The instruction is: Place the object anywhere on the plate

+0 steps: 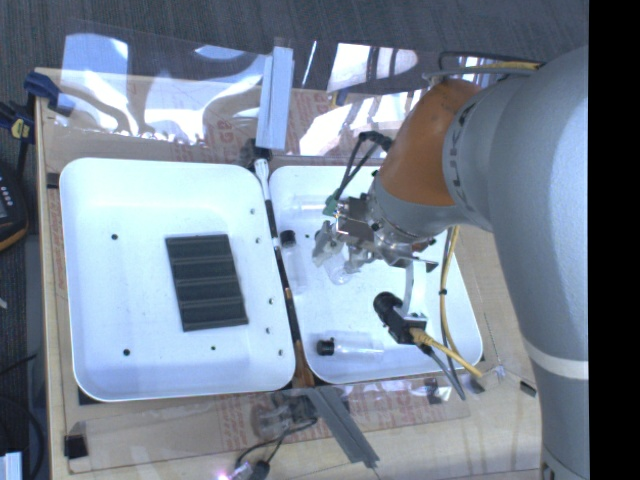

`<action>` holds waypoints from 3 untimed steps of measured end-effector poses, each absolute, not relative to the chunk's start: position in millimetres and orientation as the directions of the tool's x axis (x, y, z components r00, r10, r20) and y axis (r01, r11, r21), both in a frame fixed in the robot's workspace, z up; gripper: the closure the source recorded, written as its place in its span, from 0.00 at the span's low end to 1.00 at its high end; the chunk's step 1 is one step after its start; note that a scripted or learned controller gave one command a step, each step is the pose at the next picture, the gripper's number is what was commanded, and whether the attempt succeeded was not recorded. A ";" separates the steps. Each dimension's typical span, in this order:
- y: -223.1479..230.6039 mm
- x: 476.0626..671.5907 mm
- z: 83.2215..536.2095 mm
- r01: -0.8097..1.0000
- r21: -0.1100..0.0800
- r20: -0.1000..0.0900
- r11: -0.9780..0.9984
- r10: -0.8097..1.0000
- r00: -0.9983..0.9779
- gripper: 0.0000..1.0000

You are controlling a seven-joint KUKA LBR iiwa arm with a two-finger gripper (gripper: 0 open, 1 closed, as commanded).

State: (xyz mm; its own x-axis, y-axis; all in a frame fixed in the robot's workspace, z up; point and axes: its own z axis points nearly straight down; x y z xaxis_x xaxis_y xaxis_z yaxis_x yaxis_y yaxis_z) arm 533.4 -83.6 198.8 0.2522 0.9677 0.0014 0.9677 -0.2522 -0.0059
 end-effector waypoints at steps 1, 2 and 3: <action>14.2 520.7 190.4 0.932 -0.007 0.000 -0.361 0.932 0.361 1.00; 63.5 474.8 189.8 0.832 -0.009 -0.004 -0.555 0.832 0.555 1.00; 133.7 475.3 217.7 0.984 -0.004 -0.001 -0.176 0.984 0.176 1.00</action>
